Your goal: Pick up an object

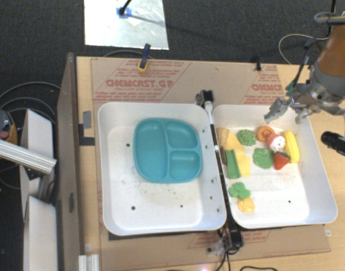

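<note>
While the gripper (289,111) hangs over the far edge of the right bin (319,208), its two grey fingers (274,112) stand spread apart with nothing between them. It sits just beyond the orange ring-shaped toy (265,132), apart from it and higher up. The arm (336,55) comes in from the right, its orange band above the wrist.

Taking the right bin as the landmark, all the toy food lies inside it, crowded toward its far and middle part. A knobbly green piece (246,136) lies beside the orange ring, toward the divider (214,151) between the bins. A yellow corn cob (292,145) lies nearest the bin's right wall, with a white-and-red piece (278,143) touching it and a red piece (281,161) just below. A green leafy lump (262,157) rests in the middle. Near the divider, a green stick (232,164) lies among yellow slabs (243,165). Closer to the bin's near wall sit a small green leafy piece (238,190) and an orange piece (246,205), touching each other.

Left of the right bin, the other bin (118,208) holds a teal divided plate (167,150).
</note>
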Tool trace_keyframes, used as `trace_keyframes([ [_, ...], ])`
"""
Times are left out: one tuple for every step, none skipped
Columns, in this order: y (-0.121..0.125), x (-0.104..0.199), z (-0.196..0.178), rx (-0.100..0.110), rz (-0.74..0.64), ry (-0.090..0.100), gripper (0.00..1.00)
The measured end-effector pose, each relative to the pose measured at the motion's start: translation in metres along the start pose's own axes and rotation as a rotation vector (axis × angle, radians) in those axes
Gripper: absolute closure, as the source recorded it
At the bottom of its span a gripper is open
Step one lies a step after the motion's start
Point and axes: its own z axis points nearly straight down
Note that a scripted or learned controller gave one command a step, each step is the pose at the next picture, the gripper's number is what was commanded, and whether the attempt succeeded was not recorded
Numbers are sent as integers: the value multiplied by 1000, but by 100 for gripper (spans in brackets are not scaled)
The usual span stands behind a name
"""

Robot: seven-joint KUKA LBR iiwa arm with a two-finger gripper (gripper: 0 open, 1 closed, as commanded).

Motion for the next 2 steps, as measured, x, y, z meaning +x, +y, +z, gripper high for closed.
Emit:
trace_keyframes([
  [9, -23, 147, -2, 0, -1, 0],
  [-46, 18, 153, 6, 2, 3, 0],
])
